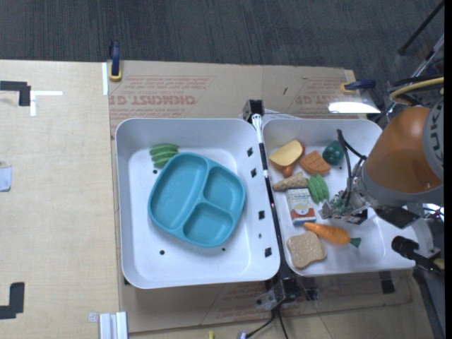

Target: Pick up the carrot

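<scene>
The orange carrot (329,232) with a green stub lies flat in the right bin (381,256), near its front. My gripper (344,207) hangs just above and behind the carrot, reaching in from the right under the orange wrist band. Nothing shows between its fingers, and I cannot make out how they stand. The carrot rests between a toast slice (306,250) and the gripper.
The right bin also holds a yellow wedge (286,153), an orange-brown piece (314,163), a teal item (332,152), a green vegetable (318,187), a small carton (301,205) and a tan piece (290,183). The left bin (134,253) holds a blue divided plate (197,199) and green beans (164,153).
</scene>
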`<state>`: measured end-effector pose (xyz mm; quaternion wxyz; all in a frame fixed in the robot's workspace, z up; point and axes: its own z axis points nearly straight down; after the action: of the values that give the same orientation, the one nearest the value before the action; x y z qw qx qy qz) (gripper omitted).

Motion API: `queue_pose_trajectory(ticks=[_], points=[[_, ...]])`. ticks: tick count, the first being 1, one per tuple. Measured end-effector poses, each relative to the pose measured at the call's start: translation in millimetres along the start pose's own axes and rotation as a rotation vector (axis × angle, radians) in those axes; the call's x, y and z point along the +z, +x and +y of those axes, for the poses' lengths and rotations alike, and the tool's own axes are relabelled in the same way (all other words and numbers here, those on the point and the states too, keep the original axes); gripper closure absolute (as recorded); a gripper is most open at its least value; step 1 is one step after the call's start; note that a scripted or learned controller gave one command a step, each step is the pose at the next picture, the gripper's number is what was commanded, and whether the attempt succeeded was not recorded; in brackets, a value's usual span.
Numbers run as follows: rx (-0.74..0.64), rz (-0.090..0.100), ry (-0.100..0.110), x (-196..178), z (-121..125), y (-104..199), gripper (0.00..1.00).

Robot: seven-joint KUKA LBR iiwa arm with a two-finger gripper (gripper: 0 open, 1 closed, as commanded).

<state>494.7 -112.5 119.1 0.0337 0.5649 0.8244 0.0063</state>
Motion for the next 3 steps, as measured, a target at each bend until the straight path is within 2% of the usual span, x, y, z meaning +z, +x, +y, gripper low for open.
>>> queue_pose_trajectory(ticks=[1, 2, 3], points=[[-0.001, 0.001, 0.000, 0.0, 0.2, 0.5, 0.00], [-0.144, 0.048, 0.040, 24.7, -10.5, 16.2, 0.00], [-0.142, 0.046, 0.034, 14.6, -7.2, 14.5, 1.00]])
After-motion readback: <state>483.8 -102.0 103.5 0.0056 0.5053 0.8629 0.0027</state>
